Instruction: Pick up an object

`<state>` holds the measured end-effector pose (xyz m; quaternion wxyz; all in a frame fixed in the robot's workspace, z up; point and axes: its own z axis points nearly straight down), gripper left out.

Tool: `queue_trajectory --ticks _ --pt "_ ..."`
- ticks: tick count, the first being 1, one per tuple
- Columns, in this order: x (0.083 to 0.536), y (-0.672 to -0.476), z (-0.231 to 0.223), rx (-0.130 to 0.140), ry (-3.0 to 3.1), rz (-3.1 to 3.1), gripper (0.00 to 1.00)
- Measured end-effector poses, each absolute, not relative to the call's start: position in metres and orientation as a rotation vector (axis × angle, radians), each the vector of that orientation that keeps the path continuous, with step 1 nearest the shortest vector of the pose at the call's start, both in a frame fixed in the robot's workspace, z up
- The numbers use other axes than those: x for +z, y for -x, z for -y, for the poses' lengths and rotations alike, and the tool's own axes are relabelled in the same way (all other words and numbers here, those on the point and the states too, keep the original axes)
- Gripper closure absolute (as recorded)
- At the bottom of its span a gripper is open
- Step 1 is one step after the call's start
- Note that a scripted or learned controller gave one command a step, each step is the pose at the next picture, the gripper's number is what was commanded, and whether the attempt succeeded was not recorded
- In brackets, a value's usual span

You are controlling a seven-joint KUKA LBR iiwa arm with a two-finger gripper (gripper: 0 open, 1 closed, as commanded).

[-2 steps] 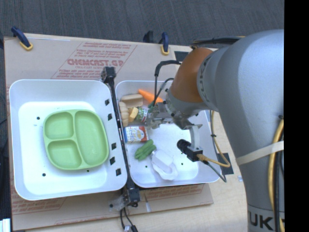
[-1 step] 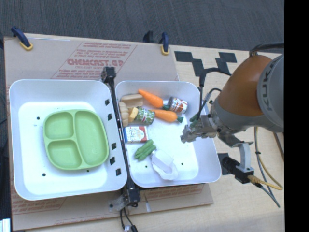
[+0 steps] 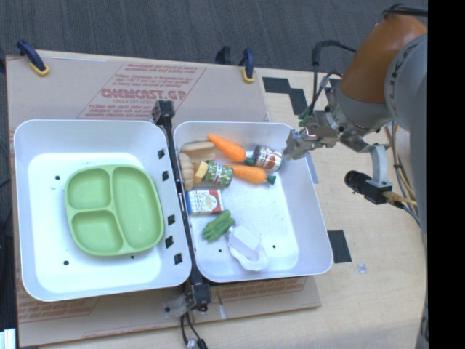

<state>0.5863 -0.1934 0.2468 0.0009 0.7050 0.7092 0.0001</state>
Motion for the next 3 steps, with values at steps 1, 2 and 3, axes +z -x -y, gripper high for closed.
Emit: queue_trajectory --ticks 1,2,3 --pt "0.163 -0.635 0.149 -0.004 -2.217 -2.232 1.00" --pt "0.180 -0.571 0.182 -0.002 -2.218 -2.227 1.00" --pt "0.180 -0.571 0.182 -0.002 -2.218 -2.228 0.00"
